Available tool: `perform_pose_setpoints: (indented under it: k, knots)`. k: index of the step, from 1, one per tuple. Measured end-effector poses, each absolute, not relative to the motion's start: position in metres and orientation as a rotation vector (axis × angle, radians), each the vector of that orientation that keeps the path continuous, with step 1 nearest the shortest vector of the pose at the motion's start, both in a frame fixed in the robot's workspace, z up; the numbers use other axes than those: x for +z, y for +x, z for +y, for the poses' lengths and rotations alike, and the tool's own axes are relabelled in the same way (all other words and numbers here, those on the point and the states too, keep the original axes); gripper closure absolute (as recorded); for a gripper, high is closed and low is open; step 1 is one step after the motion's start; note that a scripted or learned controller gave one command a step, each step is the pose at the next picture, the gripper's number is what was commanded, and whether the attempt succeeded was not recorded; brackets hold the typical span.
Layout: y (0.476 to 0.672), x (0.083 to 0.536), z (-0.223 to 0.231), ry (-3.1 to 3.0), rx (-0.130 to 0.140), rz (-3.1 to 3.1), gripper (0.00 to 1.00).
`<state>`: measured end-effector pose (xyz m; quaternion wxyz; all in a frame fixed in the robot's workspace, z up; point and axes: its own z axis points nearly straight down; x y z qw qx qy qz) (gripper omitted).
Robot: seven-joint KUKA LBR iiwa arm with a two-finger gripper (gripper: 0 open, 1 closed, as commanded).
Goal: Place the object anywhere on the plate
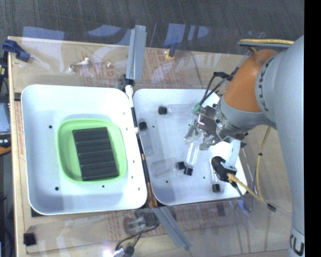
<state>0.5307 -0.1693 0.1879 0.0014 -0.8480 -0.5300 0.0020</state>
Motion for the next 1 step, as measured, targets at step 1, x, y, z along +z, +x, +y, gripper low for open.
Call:
perform_pose_setpoints:
  k: [1]
  knots:
    - [0.5319,0.2153,-0.1005,-2.584,0.004,-1.782,1.00]
